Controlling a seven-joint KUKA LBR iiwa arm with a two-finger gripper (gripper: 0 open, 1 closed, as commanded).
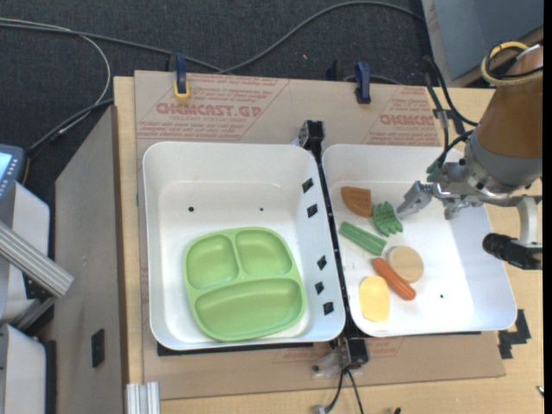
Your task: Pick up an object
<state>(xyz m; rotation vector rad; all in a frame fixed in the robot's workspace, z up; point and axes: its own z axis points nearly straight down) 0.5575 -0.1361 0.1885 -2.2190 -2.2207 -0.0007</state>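
My gripper [431,205] hangs over the upper part of the right bin [483,317], open, with nothing between its fingers. Its left finger [413,200] is just right of a green leafy toy [387,218]. Left of that lies a brown piece [356,200]. Below them sit a long green vegetable [362,237], a round tan piece [405,262], an orange carrot-like piece [394,279] and a yellow piece [374,299]. All of them rest on the bin floor in its left half.
The left bin [164,231] holds a green divided plate [245,281]. A black divider with clips [323,231] separates the two bins. Bare white floor [457,266] lies under and to the right of the gripper.
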